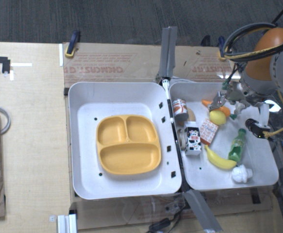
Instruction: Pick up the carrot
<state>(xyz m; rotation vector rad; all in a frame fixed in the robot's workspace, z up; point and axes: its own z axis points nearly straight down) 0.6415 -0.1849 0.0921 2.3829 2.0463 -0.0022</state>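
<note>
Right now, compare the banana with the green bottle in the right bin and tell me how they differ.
The banana is yellow and curved; the green bottle is green and straight. The banana lies nearly crosswise toward the bin's front, while the green bottle runs more front to back, just beside it on the arm's side. Both lie flat in the right bin.

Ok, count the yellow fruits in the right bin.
2: a curved yellow banana near the front of the shallow white right bin, and a round yellow lemon under the gripper. Others may be hidden.
</note>
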